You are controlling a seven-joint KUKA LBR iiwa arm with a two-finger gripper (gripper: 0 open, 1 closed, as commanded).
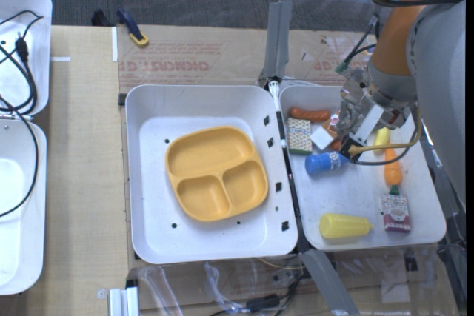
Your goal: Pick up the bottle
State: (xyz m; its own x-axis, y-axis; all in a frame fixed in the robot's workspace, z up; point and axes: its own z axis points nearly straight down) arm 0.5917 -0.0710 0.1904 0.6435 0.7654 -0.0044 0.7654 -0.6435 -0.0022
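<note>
— When you looked down on the bench, where was the blue bottle (326, 163)?

— It lay on its side in the right bin (363, 192), in the left half of it, with its length running across the bin. A patterned box (298, 135) sat just above and to the left of it, and a small white block (322, 137) lay just above it.

— And the gripper (345, 135)?

— It hung low over the same bin, just above and to the right of the bottle, close to the white block. The arm (433, 55) came in from the right. I could not tell whether the gripper was open or closed, and nothing showed the bottle held in it; the bottle rested on the bin floor.

— What else was in that bin?

— An orange sausage (309, 115) lay near the far wall, and a carrot (392, 172) lay to the right of the bottle. A yellow rounded container (344, 226) lay on its side near the front, with a small carton (396, 212) beside it on the right.

— And the other bin?

— The left bin (148, 159) held a yellow divided plate (216, 172), lying flat at about its middle.
</note>
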